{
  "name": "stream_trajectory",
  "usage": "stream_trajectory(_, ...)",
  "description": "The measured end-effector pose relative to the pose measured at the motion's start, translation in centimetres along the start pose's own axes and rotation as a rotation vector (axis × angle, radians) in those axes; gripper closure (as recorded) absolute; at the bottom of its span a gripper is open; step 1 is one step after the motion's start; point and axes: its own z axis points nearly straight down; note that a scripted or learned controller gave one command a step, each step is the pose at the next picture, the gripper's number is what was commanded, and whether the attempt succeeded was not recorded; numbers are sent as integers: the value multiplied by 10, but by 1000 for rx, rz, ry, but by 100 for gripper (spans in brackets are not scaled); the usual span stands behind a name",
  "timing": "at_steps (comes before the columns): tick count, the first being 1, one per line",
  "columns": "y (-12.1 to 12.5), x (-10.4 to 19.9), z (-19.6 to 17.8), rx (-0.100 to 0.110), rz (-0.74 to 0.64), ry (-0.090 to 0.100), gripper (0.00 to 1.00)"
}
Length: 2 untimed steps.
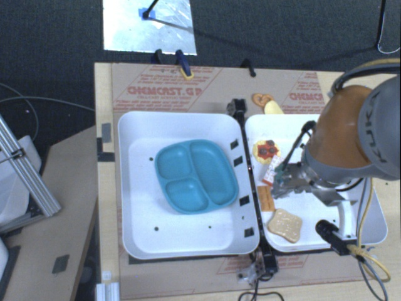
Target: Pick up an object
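Toy foods, a tan slice of bread (285,225), a round red-topped pastry (266,149) and an orange cracker strip (266,199), lie in the right white bin (376,227). The grey arm's gripper (282,182) hangs just above them, its grip impossible to judge. A blue three-compartment plastic plate (196,175) sits in the left white bin (141,168).

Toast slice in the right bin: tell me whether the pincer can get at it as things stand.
Probably yes. The toast slice lies flat in the right bin with nothing on top of it, and the pincer hangs just above and beside it. An orange strip lies close alongside, but it does not cover the toast.
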Motion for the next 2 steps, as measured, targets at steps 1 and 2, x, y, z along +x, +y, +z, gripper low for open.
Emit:
stream_trajectory(1, 40, 97, 2, -2, -5, 2, 100)
stream_trajectory(2, 15, 93, -175, -18, 4, 1, 100)
